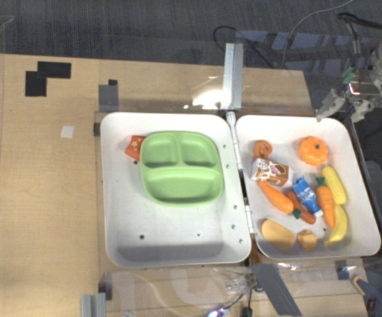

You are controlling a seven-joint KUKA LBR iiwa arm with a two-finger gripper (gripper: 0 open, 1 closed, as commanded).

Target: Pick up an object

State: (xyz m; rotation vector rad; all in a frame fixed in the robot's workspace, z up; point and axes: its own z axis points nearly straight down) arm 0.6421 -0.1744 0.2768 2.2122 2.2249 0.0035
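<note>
Right white bin (355, 152) holds the pickable clutter, all loose on its floor. Round orange toy pumpkin (313, 150) sits near the far right corner. Small brown round toy (262, 148) lies at far left, just beside a small white-and-brown carton (270, 172) below it. Long orange toy carrot (275, 197) runs diagonally from under the carton toward the bin's middle. Blue-and-white packet (307, 196) lies just right of that carrot, a reddish sausage-like piece (301, 209) tucked between them. Second, shorter orange carrot (326, 205) lies right of the packet, touching a yellow corn cob (334, 184) above it and a yellow banana (339, 226) along the right wall. Tan bread-like lump (278, 234) and a smaller brown lump (307, 240) sit at the near edge, side by side.

Gripper (341, 105) hangs off the far right corner of this bin, above the rim, well apart from every item, nothing between its fingers. Fingers look spread, two prongs pointing down-left and down-right. Grey arm with orange band enters from the upper right.

Left white bin (115, 197) holds a green plastic divided tray (181, 167), three compartments, lying flat near the far half. Small red-orange flat item (134, 148) pokes out at the tray's far left edge, touching it. Wooden bench (39, 197) carries black square markers (47, 76) at far left.
</note>
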